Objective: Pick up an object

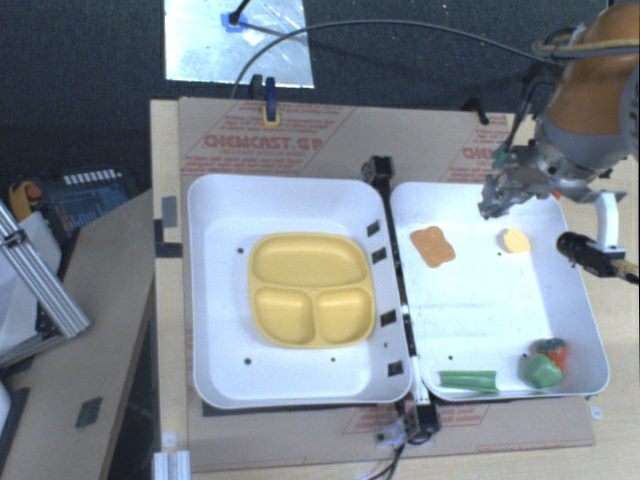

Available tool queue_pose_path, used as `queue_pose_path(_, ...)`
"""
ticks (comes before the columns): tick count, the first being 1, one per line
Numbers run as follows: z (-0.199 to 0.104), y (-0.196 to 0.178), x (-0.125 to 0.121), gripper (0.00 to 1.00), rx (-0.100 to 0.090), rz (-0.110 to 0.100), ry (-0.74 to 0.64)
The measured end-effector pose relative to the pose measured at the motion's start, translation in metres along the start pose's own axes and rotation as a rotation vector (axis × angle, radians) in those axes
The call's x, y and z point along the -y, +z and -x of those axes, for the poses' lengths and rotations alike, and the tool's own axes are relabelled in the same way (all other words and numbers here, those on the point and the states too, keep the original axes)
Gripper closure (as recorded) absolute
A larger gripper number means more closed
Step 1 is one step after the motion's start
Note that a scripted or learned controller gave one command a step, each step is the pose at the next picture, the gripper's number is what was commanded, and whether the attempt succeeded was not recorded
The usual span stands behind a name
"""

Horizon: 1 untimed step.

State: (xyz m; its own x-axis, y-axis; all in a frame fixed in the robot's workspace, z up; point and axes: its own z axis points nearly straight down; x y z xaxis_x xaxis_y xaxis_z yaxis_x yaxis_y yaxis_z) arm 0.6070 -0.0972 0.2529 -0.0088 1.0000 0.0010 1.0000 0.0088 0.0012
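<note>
Claw [493,204] hangs over the right bin [575,298] at its twelve o'clock edge; whether it's spread or pinched, I cannot tell. Pale yellow piece [515,240] lies near, at five o'clock; orange piece [433,246] at eight.

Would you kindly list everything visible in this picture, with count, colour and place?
bins: two, white, side by side on the bench
tray: one, yellow, three compartments, in the left bin
orange piece: one, orange, right bin, upper left
pale piece: one, pale yellow, right bin, upper right
green stick: one, green, right bin, near front edge
green lump: one, green with orange beside it, right bin, front right corner
clamp: one, yellow and blue, on the board's far edge
arm: one, grey and orange, from the right
tool: one, over the right bin's far edge
</note>
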Motion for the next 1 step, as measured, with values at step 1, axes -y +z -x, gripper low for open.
queue_pose_path(1, -0.0584, 0.0053, -0.0197, 1.00, 0.000, 0.002, -0.001)
